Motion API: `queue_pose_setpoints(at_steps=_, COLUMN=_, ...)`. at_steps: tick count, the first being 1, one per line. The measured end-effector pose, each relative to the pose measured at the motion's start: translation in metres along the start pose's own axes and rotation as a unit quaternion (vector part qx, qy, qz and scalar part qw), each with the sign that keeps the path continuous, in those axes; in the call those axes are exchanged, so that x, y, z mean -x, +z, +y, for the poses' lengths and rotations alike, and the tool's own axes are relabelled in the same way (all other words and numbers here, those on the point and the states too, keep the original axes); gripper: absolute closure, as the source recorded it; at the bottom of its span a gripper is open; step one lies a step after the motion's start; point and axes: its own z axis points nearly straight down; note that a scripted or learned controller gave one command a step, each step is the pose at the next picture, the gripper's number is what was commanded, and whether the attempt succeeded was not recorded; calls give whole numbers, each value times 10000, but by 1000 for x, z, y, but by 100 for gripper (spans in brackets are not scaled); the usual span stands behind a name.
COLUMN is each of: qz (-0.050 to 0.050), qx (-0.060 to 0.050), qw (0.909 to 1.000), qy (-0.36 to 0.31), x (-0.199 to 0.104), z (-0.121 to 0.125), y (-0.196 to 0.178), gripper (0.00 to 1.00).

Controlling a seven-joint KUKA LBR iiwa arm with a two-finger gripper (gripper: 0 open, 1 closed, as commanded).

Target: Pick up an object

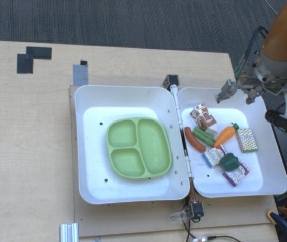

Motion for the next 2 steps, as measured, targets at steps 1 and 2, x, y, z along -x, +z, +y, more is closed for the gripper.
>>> queue_pose_setpoints(at_steps=1, qz=-3, qx=23, qw=10000, qy=9, x=9, z=-41, y=150, gripper=0)
queue_pose_setpoints(at_steps=2, qz=-9, qx=64, qw=10000, qy=19, x=-15, z=-117, y=161, gripper=0)
